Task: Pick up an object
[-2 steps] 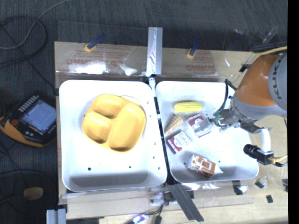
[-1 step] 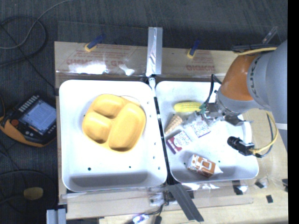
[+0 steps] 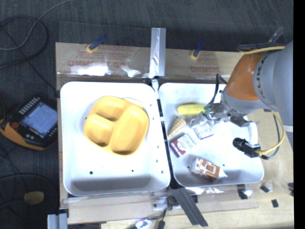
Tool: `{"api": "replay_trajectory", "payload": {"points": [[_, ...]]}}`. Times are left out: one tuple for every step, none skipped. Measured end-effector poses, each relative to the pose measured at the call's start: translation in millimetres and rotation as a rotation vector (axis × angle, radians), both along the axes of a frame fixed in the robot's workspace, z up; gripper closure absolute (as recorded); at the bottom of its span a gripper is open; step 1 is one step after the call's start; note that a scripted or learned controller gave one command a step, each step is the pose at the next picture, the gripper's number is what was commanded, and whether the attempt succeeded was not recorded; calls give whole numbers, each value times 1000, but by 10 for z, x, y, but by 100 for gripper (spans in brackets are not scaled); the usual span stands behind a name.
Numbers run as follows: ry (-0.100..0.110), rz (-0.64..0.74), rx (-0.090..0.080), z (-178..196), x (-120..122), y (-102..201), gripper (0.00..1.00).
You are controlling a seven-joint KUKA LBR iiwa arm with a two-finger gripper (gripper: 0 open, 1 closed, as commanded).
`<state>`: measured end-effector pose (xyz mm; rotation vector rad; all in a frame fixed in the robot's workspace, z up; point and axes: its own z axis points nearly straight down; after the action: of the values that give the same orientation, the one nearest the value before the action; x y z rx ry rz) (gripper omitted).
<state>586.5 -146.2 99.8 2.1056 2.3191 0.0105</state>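
Camera view, looking down on two white bins set side by side on a bench.

Left bin [image 3: 71,142]: one large yellow lumpy item [image 3: 116,124], made of three rounded lobes, is laid near the bin's middle, towards the far side.

Right bin [image 3: 248,173]: five small items are counted.
- A corn cob [image 3: 191,109], yellow, lying crosswise in the far part of the bin.
- A cone [image 3: 176,126], tan, lying just beside the corn on its near-left side, close to the wall shared by the bins.
- A white packet [image 3: 204,129] with small print, lying tilted at the bin's middle.
- A dark red and white card [image 3: 182,144], lying flat, near the packet on its near-left side.
- An orange and white carton [image 3: 206,169], lying on its side in the near part of the bin, well apart from the rest.

Arm [image 3: 267,80]: grey with an orange band, reaching in from the right over the right bin's far right corner.

Gripper [image 3: 213,109]: placed low over the bin, at the right end of the corn and just above the packet. Both are seen beside it; nothing is seen lifted. Whether its fingers are apart or together cannot be told, as they are too small and dark against the clutter.

A black cable end [image 3: 244,146] is hung from the arm over the bin's right side.
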Motion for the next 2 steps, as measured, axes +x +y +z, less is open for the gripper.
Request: {"api": "replay_trajectory", "payload": {"points": [[2,117,-2,-88,97,-237,100],[12,106,0,482,310,285,100]]}}
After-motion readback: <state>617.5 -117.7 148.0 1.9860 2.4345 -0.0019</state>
